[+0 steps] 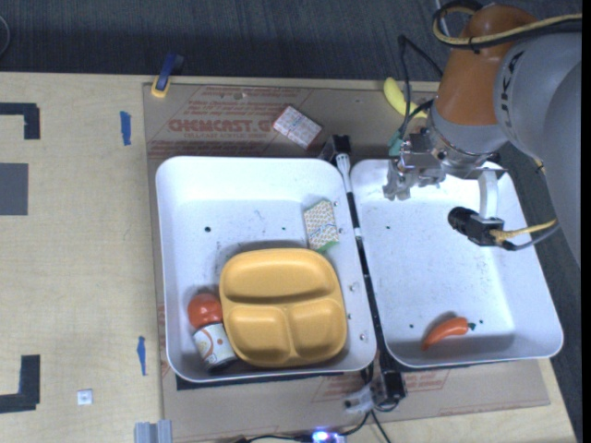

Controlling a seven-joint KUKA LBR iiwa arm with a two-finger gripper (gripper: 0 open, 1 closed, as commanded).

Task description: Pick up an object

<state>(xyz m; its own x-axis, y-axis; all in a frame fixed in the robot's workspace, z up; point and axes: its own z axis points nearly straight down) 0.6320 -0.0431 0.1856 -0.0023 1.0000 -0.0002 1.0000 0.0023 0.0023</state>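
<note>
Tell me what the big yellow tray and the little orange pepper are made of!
The yellow divided tray looks like smooth molded plastic: one even colour, rounded compartments, a soft sheen. The orange pepper in the right bin looks like a toy, probably plastic or rubber, since its skin is evenly coloured and slightly glossy; from here I can't be sure.

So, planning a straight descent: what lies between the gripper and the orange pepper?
In the camera view, bare white floor of the right bin separates the gripper from the orange pepper.
</note>
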